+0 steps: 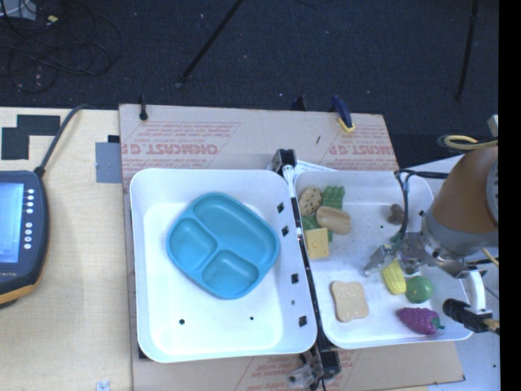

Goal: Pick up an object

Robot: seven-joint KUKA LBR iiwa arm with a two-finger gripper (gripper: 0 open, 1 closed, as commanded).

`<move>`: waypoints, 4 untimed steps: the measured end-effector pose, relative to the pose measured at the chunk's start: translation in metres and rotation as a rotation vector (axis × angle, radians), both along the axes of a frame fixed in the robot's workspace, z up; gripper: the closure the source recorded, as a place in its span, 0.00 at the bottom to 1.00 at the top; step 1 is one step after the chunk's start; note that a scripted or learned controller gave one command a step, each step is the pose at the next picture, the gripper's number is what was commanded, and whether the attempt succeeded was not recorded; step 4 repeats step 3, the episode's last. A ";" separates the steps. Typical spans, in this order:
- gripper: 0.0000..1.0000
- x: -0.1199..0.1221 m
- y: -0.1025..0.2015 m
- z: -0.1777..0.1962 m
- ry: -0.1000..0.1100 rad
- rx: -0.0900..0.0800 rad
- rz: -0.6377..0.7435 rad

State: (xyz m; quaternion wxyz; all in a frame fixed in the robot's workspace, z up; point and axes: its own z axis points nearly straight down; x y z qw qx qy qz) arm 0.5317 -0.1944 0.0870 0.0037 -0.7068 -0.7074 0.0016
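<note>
The right bin (pixel 368 339) holds several toy foods. Among them are a round cookie (pixel 308 201), a green leafy piece (pixel 333 195), a brown bread roll (pixel 333 218), a yellow cheese wedge (pixel 316 243) and a toast slice (pixel 350 300). A yellow corn cob (pixel 394 278), a green fruit (pixel 419 289) and purple grapes (pixel 418 320) lie toward the right. My gripper (pixel 389 261) is low in the right bin, directly over the upper end of the corn cob. The arm's wrist (pixel 460 210) hides the bin's right wall.
The left bin (pixel 163 332) carries a blue divided plate (pixel 222 244). A small brown piece (pixel 396 213) lies near the right bin's back. A black divider with clips (pixel 295 251) runs between the bins. A tablet (pixel 16 226) sits at the far left.
</note>
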 end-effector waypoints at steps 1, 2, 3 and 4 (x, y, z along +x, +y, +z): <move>1.00 0.000 -0.002 0.013 -0.001 0.000 -0.006; 1.00 0.042 0.065 0.123 -0.016 -0.002 0.008; 1.00 0.058 0.126 0.107 -0.003 0.000 0.005; 1.00 0.058 0.126 0.107 -0.003 0.000 0.005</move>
